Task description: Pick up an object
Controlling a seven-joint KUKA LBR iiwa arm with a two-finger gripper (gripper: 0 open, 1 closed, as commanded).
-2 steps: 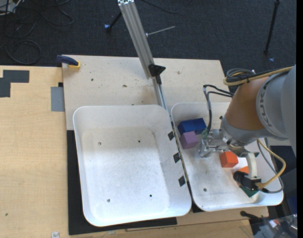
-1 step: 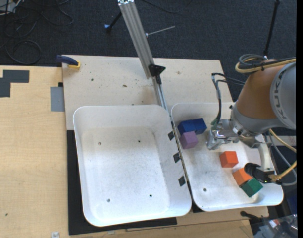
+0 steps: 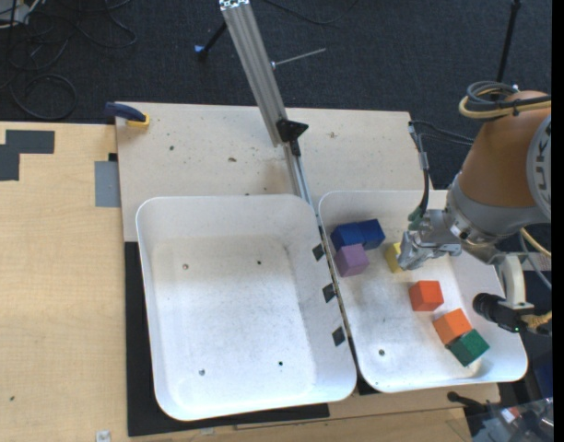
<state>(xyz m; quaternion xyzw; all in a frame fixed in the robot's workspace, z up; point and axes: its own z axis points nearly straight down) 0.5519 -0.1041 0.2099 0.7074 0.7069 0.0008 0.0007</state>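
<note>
Starting at the left, a pale wooden surface (image 3: 42, 274) with dark grey patches adjoined the tabletop (image 3: 208, 150), and a small blue and yellow clamp (image 3: 127, 114) sat at the tabletop's far left corner. The left bin (image 3: 158, 247) lay along the near side. A slanted aluminium bar (image 3: 256, 63) rose from the far side, coming down to the seam between the two bins. In the right bin (image 3: 503, 362), a blue block (image 3: 358, 234) sat near the far left corner with a purple block (image 3: 352, 259) touching it on the near side. Just right of them lay a yellow block (image 3: 392, 255), close to the bin's far edge. The pincer (image 3: 413, 252) stood directly over this yellow block, its metal fingers down at the block's right side; they appeared slightly parted, though the view was too coarse to say whether they actually gripped it. Further right, a red-orange block (image 3: 427, 295) sat mid-bin, and an orange block (image 3: 452, 324) touched a green block (image 3: 468, 347) near the bin's near right corner. The grey arm (image 3: 503, 168) with its orange band reached in from the right.
</note>
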